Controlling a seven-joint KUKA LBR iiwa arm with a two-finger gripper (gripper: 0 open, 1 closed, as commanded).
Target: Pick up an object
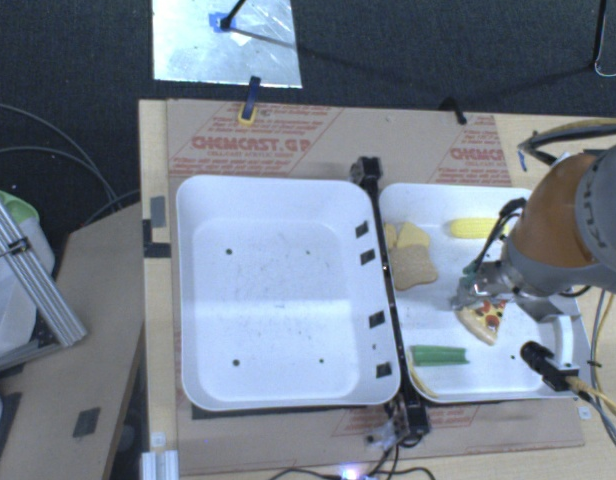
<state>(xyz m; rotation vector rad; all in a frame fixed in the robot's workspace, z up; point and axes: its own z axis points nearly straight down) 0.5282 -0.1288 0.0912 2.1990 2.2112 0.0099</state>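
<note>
White right bin [428,193] holds the pizza slice [484,320] near its right wall, with the pincer [475,293] low, touching its top edge. Whether it grips, I cannot tell. Nothing looks lifted yet; grasping and raising remain.

Gripper [475,293] low, arm from right

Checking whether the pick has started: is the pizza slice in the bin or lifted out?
In the bin. The pizza slice lies flat on the right bin's floor, with the gripper right at its upper edge.
</note>
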